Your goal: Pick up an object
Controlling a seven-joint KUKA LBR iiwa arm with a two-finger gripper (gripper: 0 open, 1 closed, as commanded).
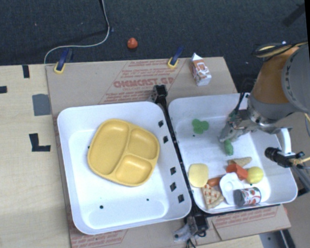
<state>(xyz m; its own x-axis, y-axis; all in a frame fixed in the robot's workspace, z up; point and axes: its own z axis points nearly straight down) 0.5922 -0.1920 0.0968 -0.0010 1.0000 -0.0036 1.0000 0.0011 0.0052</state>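
Nearest the lens, a red-and-white can lies in the right bin beside a pizza slice. Above them, the pincer hovers over a green pickle; its grip state cannot be told. A yellow tray fills the left bin.

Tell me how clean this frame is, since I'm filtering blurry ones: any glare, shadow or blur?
Camera view: light is even and soft; the yellow plate is fairly sharp with faint sheen; the white bins look bright, not blown out; the gripper is slightly soft; the small toys lack fine detail.
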